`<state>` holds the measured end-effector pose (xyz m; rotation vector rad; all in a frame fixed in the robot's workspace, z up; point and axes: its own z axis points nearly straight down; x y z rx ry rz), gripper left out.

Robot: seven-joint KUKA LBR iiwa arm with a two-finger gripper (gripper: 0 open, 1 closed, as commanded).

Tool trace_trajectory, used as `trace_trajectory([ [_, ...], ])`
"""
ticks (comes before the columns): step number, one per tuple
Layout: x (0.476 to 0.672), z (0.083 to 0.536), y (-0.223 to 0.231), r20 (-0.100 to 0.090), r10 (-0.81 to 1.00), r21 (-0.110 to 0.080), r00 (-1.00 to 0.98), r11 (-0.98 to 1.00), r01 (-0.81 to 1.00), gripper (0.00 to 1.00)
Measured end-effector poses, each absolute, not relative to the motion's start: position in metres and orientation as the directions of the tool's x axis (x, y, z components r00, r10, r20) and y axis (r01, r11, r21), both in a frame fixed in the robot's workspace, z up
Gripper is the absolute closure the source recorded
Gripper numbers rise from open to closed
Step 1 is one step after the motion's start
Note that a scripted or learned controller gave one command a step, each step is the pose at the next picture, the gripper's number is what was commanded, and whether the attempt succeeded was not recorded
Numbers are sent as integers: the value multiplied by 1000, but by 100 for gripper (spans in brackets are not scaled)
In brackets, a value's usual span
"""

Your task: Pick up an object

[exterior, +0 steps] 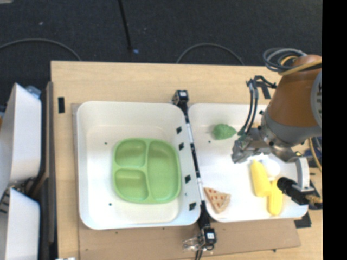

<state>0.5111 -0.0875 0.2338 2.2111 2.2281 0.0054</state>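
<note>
In the right bin (pixel 217 172) lie a small green leafy lump (pixel 223 130) near the back, a yellow corn-like piece (pixel 265 186) toward the front right, and an orange waffle-textured wedge (pixel 217 200) at the front left corner. My gripper (pixel 245 148) hangs over the right bin, just right of and slightly in front of the green lump and just behind the yellow piece. The grey wrist and orange band (pixel 293 99) rise above it to the right. No object shows between the fingers.
The left bin (pixel 92 145) holds a green divided plate (pixel 147 170). A ridge with black clips (pixel 188 156) separates the two bins. Cables (pixel 255 99) hang beside the wrist. Wooden bench edge surrounds the bins.
</note>
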Motion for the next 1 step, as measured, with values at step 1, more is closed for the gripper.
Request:
trace_trajectory([
  [1, 510, 230, -40, 1, 1000, 1, -7, 7, 1000, 100],
])
